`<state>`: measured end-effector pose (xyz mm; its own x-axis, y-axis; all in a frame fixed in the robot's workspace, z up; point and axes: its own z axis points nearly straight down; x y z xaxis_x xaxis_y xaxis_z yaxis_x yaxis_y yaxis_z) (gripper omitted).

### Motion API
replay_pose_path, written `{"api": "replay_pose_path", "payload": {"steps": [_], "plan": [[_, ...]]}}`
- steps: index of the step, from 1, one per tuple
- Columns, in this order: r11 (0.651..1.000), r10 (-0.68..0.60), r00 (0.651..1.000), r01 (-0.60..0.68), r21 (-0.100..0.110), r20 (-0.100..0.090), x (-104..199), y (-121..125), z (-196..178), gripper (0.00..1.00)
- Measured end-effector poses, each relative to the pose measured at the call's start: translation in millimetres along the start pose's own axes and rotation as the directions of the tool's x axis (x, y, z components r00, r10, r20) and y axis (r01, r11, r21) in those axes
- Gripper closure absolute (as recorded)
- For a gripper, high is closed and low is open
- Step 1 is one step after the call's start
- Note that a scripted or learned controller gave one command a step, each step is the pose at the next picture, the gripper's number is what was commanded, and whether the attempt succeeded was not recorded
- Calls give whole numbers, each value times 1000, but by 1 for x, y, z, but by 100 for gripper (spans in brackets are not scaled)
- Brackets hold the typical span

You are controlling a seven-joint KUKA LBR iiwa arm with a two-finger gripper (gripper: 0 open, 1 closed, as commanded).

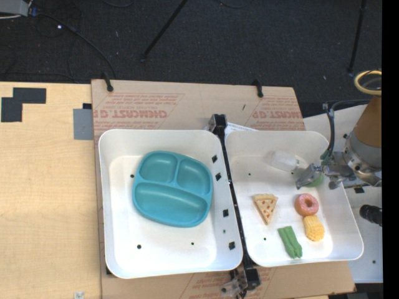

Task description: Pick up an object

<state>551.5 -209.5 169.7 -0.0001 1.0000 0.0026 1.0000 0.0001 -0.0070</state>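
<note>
Hiding a blurred green object (317, 179): gripper (310, 177).

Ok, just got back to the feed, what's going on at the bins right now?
The arm reaches in from the right, its gripper low over the upper right part of the right bin, next to a clear plastic item lying there. A pizza slice toy, a pink donut, a corn cob and a green vegetable piece lie untouched nearer the front. The left bin holds a teal divided plate.
</note>
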Motion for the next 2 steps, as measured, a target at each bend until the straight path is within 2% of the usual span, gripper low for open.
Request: {"api": "replay_pose_path", "payload": {"steps": [1,2], "plan": [[1000,0,1000,0,1,-1,1,5,62,0],[1000,2,1000,-2,-2,1,0,6,49,100]]}}
